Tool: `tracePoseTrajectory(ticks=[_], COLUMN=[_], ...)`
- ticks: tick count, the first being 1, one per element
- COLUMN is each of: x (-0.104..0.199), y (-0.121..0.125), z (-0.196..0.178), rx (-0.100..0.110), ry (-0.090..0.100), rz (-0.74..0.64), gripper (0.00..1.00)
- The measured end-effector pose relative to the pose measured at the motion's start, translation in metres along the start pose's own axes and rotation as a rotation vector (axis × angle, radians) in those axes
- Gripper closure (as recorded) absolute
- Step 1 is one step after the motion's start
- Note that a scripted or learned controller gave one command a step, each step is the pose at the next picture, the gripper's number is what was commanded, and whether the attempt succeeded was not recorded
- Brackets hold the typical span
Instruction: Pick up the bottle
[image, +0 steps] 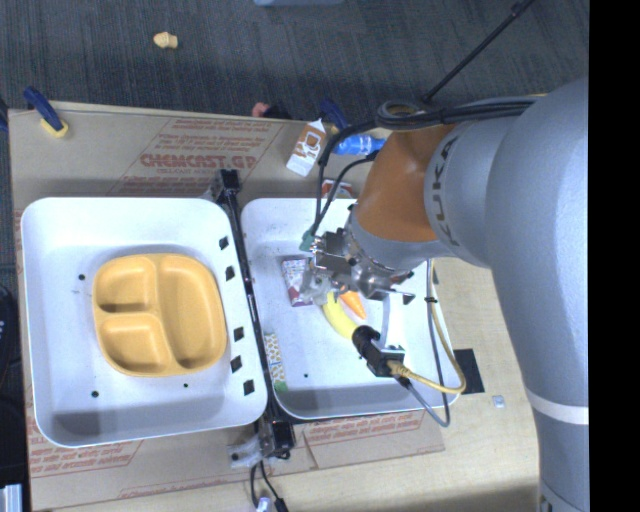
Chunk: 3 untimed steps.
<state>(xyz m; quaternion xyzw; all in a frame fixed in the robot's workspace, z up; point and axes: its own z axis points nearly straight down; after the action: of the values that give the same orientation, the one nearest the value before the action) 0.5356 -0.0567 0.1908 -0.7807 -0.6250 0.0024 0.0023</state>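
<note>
My arm (510, 200) comes in from the right of the view and covers much of the right side, its orange band bent over the far part of the right bin (300, 375). The tabletop (480, 300) shows pale beside it, and a sheet of printed cardboard (200, 150) lies under both bins. The left bin (40, 300) holds a yellow tray (160, 310) with three compartments, sitting flat near its middle. My tool (335, 265) is low over the middle of the right bin, and from this angle I cannot tell whether it is open or closed. Just beside it, on the near side, lies a long yellow thing that I take for the bottle (340, 320). It rests flat on the bin floor, its long axis slanting from the tool toward the bin's near right corner. I cannot make out which end is the neck. A small orange piece (350, 300) touches its upper end. A pink packet (295, 280) lies just left of the tool. Beyond the bin's far rim a small carton (307, 148) stands on the cardboard, with something blue (355, 145) next to it.
</note>
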Motion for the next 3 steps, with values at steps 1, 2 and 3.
tracePoseTrajectory(ticks=[1,2,3], x=[0.009,0.045,0.076], y=[-0.057,-0.071,-0.079], z=[0.000,0.000,0.000], rx=[0.000,0.000,0.001], ry=[0.001,0.000,-0.001], rz=[0.015,-0.365,-0.937], gripper=[1.00,1.00,1.00])
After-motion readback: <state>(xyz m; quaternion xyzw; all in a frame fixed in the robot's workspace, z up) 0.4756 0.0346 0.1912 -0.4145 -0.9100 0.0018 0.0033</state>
